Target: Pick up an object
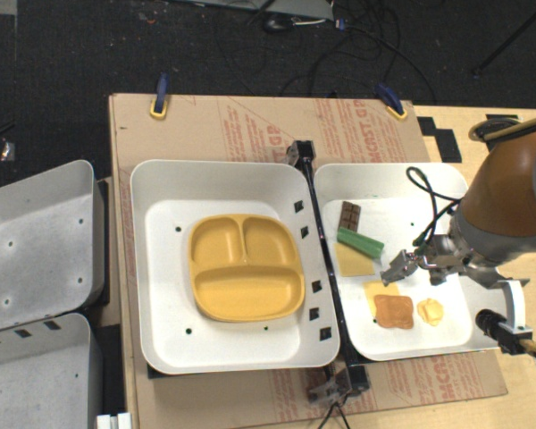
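Note:
The right bin (447, 181) holds several toy foods. A brown chocolate piece (349, 214) lies at its far left, with a green block (360, 241) just in front of it, resting on a pale yellow slice (353, 262). A brown toast square (393, 311) and a small yellow lump (430, 311) lie near the front. My gripper (398, 268) hangs low over the bin's middle, just right of the yellow slice and above the toast. Nothing shows between its tips.
In the left bin (161, 186) sits a yellow divided plate (246, 268). A black divider (320, 248) runs between the two bins. The grey and orange arm (509, 195) covers the right bin's right side. Grey trays (36, 239) lie off the bench to the left.

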Controlling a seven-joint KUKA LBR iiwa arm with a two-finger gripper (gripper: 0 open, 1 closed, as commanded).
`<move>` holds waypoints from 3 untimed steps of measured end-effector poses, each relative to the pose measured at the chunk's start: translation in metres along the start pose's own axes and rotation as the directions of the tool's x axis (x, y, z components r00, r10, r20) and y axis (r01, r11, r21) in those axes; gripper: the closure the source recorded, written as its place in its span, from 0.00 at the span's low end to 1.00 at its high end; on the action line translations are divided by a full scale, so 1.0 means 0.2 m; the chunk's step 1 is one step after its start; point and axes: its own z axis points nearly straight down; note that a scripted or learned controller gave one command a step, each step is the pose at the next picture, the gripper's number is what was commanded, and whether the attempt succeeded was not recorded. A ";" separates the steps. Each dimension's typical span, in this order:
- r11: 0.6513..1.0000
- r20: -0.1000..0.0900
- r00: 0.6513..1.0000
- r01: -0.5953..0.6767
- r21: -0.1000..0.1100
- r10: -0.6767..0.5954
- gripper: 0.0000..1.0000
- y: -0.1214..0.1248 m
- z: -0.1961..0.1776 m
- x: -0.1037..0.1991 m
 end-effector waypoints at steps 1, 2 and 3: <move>1.000 0.000 1.000 0.001 -0.001 -0.001 0.00 0.01 0.22 0.03; 1.000 0.001 1.000 -0.001 -0.004 0.001 1.00 0.01 0.16 0.03; 1.000 0.003 1.000 0.005 -0.010 -0.005 1.00 0.01 -0.15 0.06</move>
